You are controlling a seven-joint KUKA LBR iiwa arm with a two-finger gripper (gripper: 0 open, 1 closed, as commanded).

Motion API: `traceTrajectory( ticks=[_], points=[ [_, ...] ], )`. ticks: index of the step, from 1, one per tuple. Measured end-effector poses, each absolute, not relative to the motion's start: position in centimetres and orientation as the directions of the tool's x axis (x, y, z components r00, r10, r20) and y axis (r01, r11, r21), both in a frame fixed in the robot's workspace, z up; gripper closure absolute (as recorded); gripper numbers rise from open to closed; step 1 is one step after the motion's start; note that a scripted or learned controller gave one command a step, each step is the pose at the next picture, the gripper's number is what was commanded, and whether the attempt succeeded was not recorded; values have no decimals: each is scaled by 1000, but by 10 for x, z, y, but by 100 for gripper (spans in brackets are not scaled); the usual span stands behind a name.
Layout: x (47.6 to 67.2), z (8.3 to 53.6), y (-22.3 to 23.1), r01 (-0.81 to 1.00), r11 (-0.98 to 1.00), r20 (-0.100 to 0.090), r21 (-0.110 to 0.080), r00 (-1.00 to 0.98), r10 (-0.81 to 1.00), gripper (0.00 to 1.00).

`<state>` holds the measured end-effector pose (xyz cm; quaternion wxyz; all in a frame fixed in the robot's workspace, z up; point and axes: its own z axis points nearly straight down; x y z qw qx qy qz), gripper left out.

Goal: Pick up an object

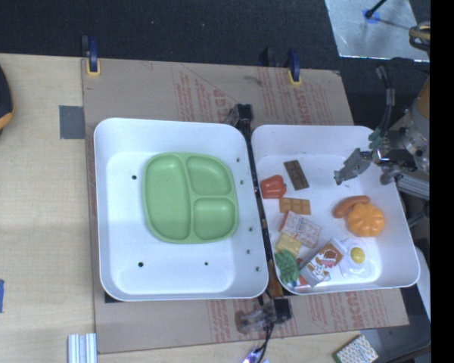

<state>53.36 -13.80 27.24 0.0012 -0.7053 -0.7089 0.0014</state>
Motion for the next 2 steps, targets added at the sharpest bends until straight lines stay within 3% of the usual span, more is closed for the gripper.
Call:
traceTrajectory(
  ticks=[1, 2],
  points=[
    [534, 179, -198, 1000, 1, -1, -10, -1, 1000, 0],
    [542, 86, -212, 1000, 5, 1, -10, -5, 1000, 0]
  ],
)
